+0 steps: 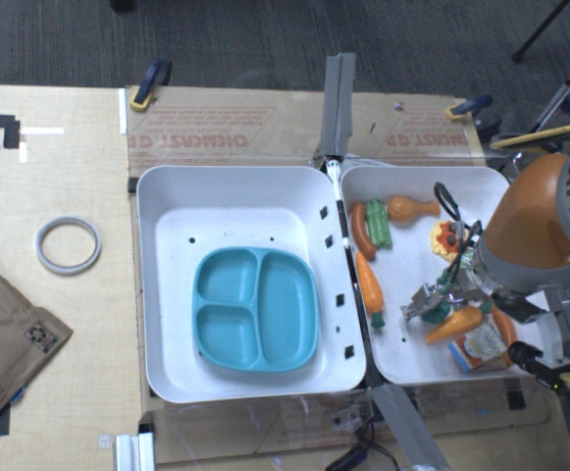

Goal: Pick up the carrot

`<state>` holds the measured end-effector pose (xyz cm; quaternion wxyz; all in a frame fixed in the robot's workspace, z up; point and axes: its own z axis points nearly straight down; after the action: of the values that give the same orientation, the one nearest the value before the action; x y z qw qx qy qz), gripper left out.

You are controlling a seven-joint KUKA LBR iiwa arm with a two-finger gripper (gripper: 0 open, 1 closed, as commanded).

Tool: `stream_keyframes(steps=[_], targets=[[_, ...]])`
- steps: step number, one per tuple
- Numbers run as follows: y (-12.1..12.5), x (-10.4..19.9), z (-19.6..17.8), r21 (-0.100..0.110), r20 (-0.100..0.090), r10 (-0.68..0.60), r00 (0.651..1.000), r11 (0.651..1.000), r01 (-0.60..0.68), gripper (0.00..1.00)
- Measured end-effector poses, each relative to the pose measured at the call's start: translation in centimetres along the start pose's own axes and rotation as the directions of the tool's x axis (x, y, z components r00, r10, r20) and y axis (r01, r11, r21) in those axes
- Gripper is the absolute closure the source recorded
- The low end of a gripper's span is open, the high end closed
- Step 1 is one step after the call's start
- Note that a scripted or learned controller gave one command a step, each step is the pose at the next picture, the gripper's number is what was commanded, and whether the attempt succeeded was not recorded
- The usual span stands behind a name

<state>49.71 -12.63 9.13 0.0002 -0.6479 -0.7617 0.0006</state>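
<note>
Two orange things could pass for the carrot in the right bin [402, 371]. One, the long carrot [368, 287], is lying against the bin's left wall, its long axis running near to far, with a green tip at its near end. The other, a shorter orange piece [455, 324], is lying just beside the pincer [432, 304], on its near-right side, tilted across the bin.

The pincer is sitting low over the middle of the right bin, so the long carrot is lying to its left, a short way off, with bare bin floor between them. Whether the pincer is apart or together I cannot tell; the metal parts there are blurring together, and nothing is visibly caught in it.

The arm [535, 219] is reaching in from the right, its orange band hanging over the bin's right side and the wrist pointing down and leftward.

To my judgement, the coming move is turning on a shift left and on turning the wrist so the closing line crosses the carrot's near-far axis.

The left bin [167, 263] is holding a blue tray [257, 310].
</note>
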Motion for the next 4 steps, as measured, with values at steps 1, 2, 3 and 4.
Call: stream_keyframes(steps=[1, 2, 3, 4], targets=[[-1.9, 1.0, 0.0, 0.001, -0.001, -0.043, 0.999, 0.999, 0.043, 0.00], [-2.8, -4.5, 0.0, 0.001, 0.000, 0.394, 0.919, 0.919, -0.394, 0.00], [-2.8, -5.3, -9.3, -0.001, 0.001, 0.021, 1.000, 1.000, -0.021, 0.00], [-3.4, -8.6, -7.7, 0.001, 0.000, 0.227, 0.974, 0.974, -0.227, 0.00]])
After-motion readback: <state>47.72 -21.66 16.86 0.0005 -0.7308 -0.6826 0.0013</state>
